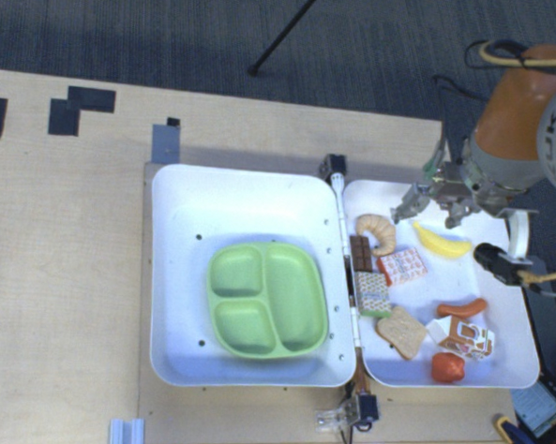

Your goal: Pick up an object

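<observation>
Nothing is yet lifted: the fingers are seen spread open and empty above the right bin, just beside the banana, which lies on the bin floor, so the whole grasp is judged left to do.

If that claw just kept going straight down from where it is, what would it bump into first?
Probably the yellow plastic banana. The gripper hangs over the far end of the right white bin, just above the banana in this slanted view; depth is unclear, so it might reach the bin floor beside it instead.
</observation>
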